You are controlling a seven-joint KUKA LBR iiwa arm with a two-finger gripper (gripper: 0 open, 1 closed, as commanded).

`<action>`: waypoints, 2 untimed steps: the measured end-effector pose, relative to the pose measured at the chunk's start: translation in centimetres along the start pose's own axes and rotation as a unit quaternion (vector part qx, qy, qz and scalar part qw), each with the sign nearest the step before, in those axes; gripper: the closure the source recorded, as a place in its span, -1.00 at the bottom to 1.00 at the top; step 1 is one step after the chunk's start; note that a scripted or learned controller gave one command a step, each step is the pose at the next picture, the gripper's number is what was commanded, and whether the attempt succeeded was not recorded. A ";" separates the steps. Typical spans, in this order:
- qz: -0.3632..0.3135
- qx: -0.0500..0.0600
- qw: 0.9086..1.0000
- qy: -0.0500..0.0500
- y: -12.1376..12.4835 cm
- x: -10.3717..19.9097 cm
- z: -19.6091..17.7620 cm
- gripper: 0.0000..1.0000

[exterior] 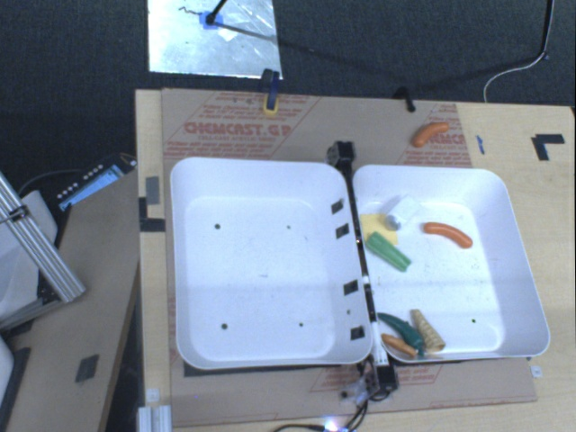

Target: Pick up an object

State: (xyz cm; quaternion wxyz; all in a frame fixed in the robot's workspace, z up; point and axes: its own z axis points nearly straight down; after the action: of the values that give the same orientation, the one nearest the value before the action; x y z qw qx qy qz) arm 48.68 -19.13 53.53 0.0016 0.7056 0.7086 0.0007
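Pale wooden desk [540, 196] on dark carpet [72, 61]; cardboard sheet [243, 124] under two white bins; left bin [261, 268] bare; right bin [504, 241] holds orange sausage [447, 233], green pepper [388, 253], corn cob [427, 329]; second sausage [430, 133] lies on cardboard beyond bins; foil square [211, 25] on carpet.

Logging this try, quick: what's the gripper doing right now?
Gripper: state cannot be told from the camera view.

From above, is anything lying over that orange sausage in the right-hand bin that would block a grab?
Nothing visible does. The orange sausage lies alone on the right bin's floor, apart from the green piece and the clear block to its left.
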 end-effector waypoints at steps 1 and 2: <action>0.001 0.000 1.000 0.000 0.0 -1.6 0.0 1.00; 0.001 0.000 1.000 0.000 0.0 -1.5 0.0 1.00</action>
State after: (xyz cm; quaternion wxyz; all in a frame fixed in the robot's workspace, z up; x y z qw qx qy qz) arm 48.66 -20.64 53.54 0.0021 0.7061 0.7081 0.0006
